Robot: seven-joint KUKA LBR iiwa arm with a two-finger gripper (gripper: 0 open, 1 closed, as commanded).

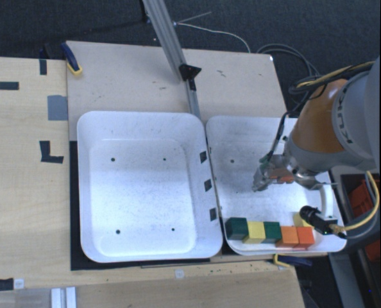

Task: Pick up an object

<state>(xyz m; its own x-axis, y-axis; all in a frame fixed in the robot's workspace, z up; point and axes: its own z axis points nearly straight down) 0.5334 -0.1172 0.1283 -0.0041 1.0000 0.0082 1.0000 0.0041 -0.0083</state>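
Over the right shallow white plastic bin [242,140], the grey two-finger gripper [262,179] hovers above bare floor, whether spread or pressed together I cannot tell. A row of green, yellow and orange square blocks [270,232], running left-right, lies nearer along the bin's near wall.

There are 2 white bins: the left bin [94,172] and the right bin [238,140]. In the right bin lie 5 blocks: 1 green block [236,227], 2 yellow blocks [256,231] [300,219] and 2 orange blocks [289,235] [305,237]. 1 arm [344,117] reaches in.
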